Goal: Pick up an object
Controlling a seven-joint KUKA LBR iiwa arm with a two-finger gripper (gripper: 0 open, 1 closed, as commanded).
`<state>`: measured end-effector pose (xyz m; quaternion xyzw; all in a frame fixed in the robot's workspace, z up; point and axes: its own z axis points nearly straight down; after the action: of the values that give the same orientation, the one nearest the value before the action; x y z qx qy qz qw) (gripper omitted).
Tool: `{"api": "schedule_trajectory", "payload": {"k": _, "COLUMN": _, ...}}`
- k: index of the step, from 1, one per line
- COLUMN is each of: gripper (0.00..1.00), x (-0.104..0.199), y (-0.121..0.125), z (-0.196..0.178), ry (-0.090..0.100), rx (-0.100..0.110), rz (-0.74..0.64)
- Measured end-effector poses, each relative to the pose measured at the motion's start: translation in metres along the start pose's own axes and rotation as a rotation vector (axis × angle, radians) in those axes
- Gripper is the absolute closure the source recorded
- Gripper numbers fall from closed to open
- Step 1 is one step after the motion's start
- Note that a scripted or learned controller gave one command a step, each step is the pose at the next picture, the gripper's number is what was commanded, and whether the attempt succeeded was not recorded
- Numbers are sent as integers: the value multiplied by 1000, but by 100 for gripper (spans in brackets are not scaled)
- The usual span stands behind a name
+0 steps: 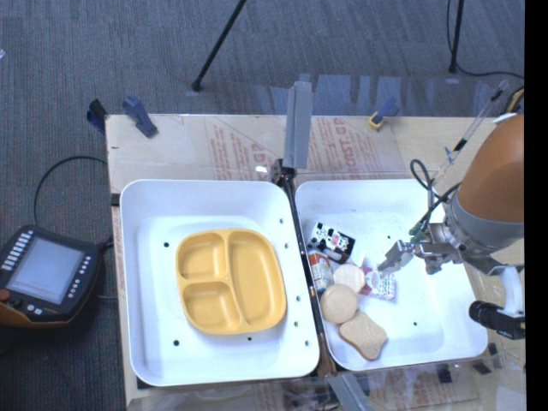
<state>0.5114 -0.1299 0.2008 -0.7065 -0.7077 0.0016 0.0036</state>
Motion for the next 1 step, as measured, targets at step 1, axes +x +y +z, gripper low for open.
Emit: {"api": "schedule_trajectory", "payload": {"k": 1, "gripper": 0, "x": 1, "y": 48, "z": 115, "ry": 0, "rx": -3, "rz": 10}}
